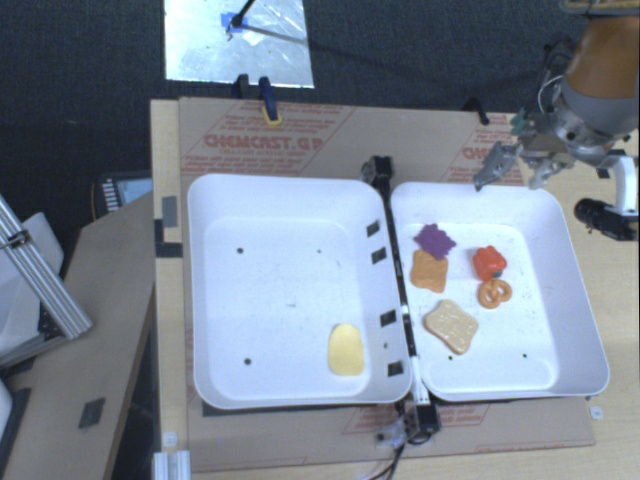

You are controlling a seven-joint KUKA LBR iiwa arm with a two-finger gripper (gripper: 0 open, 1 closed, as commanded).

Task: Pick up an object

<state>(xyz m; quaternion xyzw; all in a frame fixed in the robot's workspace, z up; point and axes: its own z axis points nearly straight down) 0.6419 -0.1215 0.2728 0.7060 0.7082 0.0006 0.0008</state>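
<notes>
The right bin (570, 268) holds a purple piece (434, 238), an orange square piece (429, 271), a red-orange piece (489, 263), a small pretzel (494, 293) and a tan toast slice (451, 326). A yellow piece (346, 349) lies in the left bin (210, 268) near its front right corner. My gripper (518, 166) hangs over the far edge of the right bin, up and to the right of the purple piece. Its fingers are spread open with nothing between them.
A shiny metal sheet (238, 28) lies beyond the bench at the top. A yellow and blue clamp (267, 101) sits at the cardboard's far edge. Black clips (380, 168) run along the divide between the bins. An aluminium frame (35, 268) stands at the left.
</notes>
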